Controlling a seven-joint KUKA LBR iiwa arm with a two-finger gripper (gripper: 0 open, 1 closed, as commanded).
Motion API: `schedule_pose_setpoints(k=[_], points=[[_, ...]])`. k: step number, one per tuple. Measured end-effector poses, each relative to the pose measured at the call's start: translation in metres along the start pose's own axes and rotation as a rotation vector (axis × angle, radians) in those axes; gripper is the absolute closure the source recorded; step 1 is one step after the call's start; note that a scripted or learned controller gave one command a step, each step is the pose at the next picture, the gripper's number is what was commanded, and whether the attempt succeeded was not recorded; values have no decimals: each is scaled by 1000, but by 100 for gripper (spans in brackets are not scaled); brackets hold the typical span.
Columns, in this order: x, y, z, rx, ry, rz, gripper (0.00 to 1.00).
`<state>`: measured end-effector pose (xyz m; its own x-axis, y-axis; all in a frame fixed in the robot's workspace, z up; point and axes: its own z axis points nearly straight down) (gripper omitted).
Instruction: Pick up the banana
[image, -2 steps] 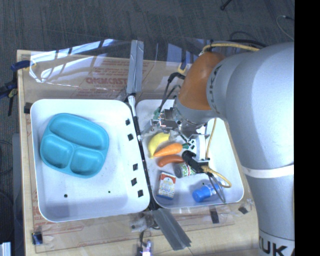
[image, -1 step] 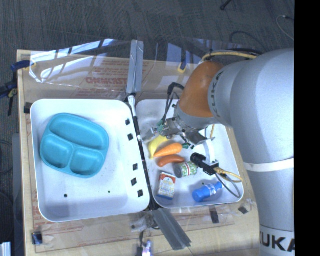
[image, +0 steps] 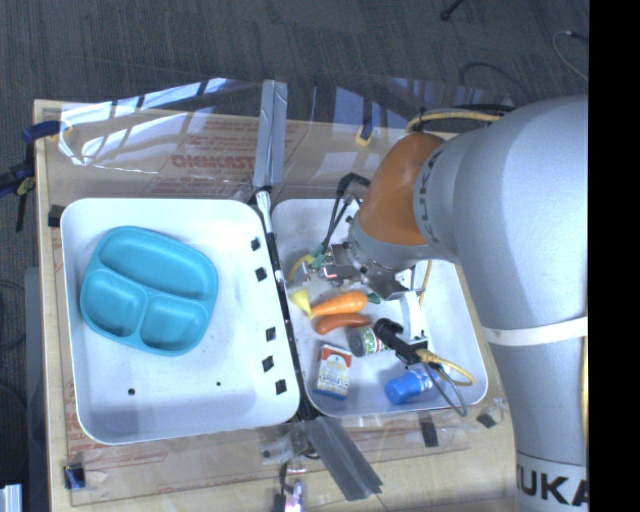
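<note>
Camera view
Landmark: the right bin (image: 470, 330), its rim used for all places below.
Banana (image: 301, 298): a small yellow piece against the right bin's left wall, mostly hidden; just left of the carrot (image: 341, 302).
Gripper (image: 335, 262): low over the right bin's upper left part, close above the banana; too cluttered to tell how the jaws stand.
Neighbours: an orange-red piece (image: 340, 322) under the carrot, a small carton (image: 334, 372) nearer the front rim, a dark bottle (image: 372, 338) and a blue cup (image: 407, 387) toward the front right.
Left bin (image: 100, 400): holds a blue divided tray (image: 148, 289), well apart from the banana.
Handling, as a guess: likely a light toy fruit, stiff and smooth, so it may slip or roll.
Where to grasp: across the narrow width at the middle of its curve, approaching from above, away from wall and carrot.
</note>
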<state>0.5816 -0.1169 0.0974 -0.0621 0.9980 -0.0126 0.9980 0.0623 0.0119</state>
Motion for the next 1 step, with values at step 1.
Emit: schedule_pose_setpoints(k=[1], points=[[-12, 46, 7, 14, 13, -1, 0]])
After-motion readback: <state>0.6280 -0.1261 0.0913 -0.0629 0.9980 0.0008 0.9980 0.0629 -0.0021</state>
